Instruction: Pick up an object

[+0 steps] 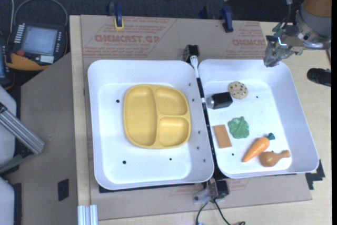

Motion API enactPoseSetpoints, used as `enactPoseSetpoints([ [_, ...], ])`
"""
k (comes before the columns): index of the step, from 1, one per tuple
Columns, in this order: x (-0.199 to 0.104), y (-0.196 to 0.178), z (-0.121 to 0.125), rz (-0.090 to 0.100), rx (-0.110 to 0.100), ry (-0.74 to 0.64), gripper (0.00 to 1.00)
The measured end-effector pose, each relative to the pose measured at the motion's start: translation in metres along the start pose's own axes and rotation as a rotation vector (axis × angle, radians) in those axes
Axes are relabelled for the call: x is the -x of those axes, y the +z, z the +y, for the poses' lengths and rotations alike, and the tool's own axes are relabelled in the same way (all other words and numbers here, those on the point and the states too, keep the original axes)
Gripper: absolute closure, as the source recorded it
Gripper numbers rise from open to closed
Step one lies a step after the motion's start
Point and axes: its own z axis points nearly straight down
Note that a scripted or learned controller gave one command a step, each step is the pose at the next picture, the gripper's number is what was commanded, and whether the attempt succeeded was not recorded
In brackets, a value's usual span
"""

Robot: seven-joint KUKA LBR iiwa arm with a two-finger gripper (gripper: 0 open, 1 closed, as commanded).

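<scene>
The right bin [295, 93] holds a speckled cookie [237, 90], a black block [220, 100], a green leafy piece [238, 127], an orange cracker [222, 136], a carrot [256, 148] and a brown drumstick [273, 157]. My gripper [272, 57] hangs over the bin's far right rim, up and to the right of the cookie. Nothing is visible between its fingers.
The left bin [105, 113] carries a yellow divided plate [156, 115]. Blue clamps [118, 15] [226, 17] pin the cardboard sheet at the back. A small black fixture [191, 52] sits at the seam between the bins. A handheld pendant [36, 42] lies far left.
</scene>
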Motion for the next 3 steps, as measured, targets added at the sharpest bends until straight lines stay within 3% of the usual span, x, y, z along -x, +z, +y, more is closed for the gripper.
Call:
enactPoseSetpoints([
  [2, -0.101, -0.004, 0.006, 0.003, -0.007, -0.004, 1.0],
  [3, -0.158, -0.004, -0.003, 0.004, -0.01, -0.004, 1.0],
])
